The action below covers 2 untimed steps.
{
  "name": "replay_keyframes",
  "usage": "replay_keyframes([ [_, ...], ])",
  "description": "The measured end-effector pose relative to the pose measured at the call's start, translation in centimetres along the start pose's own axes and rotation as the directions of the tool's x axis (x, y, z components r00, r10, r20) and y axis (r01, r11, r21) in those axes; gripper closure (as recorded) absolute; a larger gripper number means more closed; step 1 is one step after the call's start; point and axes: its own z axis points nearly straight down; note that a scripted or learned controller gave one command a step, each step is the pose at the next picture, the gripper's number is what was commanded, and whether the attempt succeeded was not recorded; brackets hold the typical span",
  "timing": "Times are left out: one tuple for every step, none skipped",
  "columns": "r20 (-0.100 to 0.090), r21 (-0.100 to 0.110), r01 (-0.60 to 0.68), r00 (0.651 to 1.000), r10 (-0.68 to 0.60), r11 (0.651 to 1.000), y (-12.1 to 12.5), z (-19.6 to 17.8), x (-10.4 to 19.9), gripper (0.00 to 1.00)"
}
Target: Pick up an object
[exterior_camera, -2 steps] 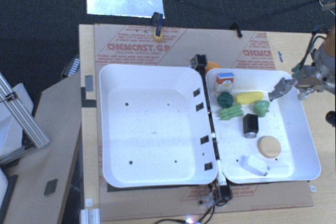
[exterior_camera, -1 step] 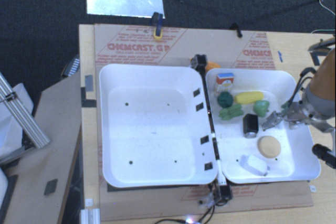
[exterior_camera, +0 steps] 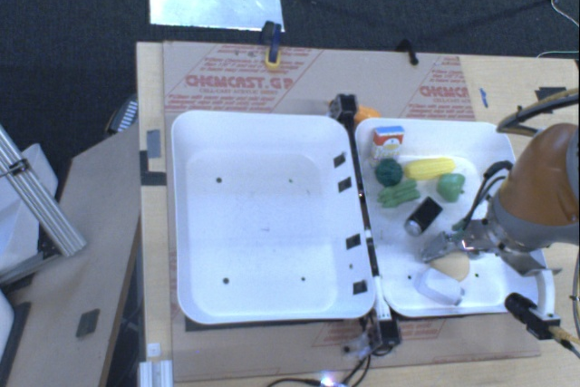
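Several toys crowd right bin (exterior_camera: 485, 299): black cylinder (exterior_camera: 423, 216) just beside pincer (exterior_camera: 441, 246), pale wedge (exterior_camera: 450, 266) under it; pincer spread/pinched: can't tell.

Arm (exterior_camera: 544, 186) cut off at right edge; orange item (exterior_camera: 367, 114) half hidden.

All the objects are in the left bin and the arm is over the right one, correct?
Not quite. The camera view shows the objects, such as the yellow corn and black cylinder, in the right bin, not the left bin. The arm is over the right one, as you said.
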Motion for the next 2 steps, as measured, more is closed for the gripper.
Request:
replay_keyframes([
  [0.004,-0.009,0.000,1.000,0.000,1.000,0.4,-1.3,-0.3,1.00],
  [0.007,-0.007,-0.003,1.000,0.003,1.000,0.2,-0.2,-4.4,1.00],
])
